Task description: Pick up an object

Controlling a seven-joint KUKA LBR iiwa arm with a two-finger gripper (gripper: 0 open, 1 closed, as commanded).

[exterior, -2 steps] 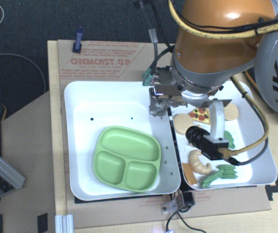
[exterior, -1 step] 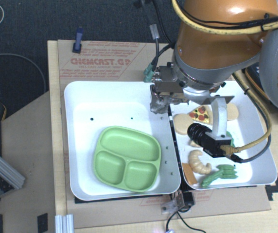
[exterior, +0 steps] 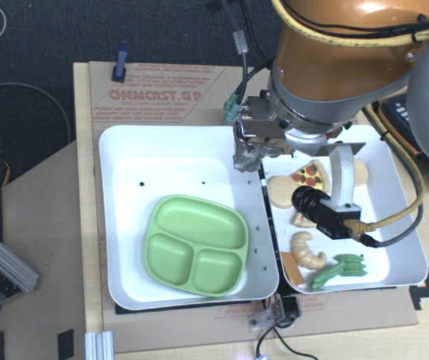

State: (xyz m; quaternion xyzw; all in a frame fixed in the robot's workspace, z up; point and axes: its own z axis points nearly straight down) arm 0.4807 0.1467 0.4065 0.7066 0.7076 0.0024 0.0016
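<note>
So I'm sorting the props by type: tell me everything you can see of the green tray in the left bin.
The green tray is pale green, looks like matte plastic, and is a rounded rectangle with a raised rim. Ridges split it into three compartments: one long one along the far side and two smaller ones nearer the camera. All three look bare. It lies flat, right way up, turned slightly askew, on the floor of the left bin, toward its near right part. Nothing else touches it.
</note>
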